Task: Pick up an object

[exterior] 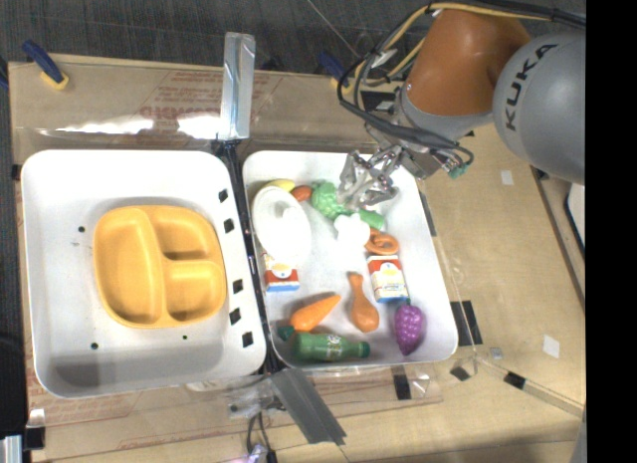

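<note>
One arm [518, 73] is working here, and you're looking at its gripper [366, 184] hanging over the back of the right bin [436, 282], above the green leafy toy vegetable [328, 199] and a small white piece [350, 227] just in front of it. I can't tell you how the gripper is set: the metal is a blur from this angle and nothing is visibly caught in it, so you're treating it as holding nothing. The relation you're watching is this: the green vegetable is lying just to the camera-left of the gripper and slightly under it, its long axis running roughly left to right across the bin, so a short shift that way plus a drop looks like the nearest pick. The other candidates are sitting further toward the front: white bowl-like piece [282, 220], orange carrot [315, 311], orange drumstick-shaped piece [361, 304], green bottle [326, 346] lying on its side along the front wall, purple grapes [408, 326], two small boxes [386, 280] with red and blue labels. The left bin [60, 192] is holding a yellow divided tray [159, 264]. For writing, you're reading "KUKA" on the grey arm housing; the box and bottle labels are too small to read.
</note>
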You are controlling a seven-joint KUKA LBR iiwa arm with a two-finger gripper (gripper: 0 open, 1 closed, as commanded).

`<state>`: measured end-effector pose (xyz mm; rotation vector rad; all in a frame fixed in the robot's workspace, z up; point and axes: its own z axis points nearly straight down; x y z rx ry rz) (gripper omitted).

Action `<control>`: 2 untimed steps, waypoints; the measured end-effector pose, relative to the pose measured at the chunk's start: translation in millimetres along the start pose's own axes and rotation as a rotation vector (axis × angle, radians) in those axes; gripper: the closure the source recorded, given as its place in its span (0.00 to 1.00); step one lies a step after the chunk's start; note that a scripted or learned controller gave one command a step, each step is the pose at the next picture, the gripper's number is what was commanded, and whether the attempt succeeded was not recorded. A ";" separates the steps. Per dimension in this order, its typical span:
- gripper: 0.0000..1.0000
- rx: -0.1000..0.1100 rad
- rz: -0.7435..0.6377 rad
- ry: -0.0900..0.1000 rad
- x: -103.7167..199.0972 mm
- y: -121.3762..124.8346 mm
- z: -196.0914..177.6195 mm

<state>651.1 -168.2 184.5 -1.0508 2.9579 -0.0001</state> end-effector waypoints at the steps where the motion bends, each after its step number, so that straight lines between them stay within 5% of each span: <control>1: 1.00 0.004 -0.249 -0.002 23.7 -34.1 51.7; 2: 1.00 0.010 -0.229 -0.005 -2.1 -11.6 -36.1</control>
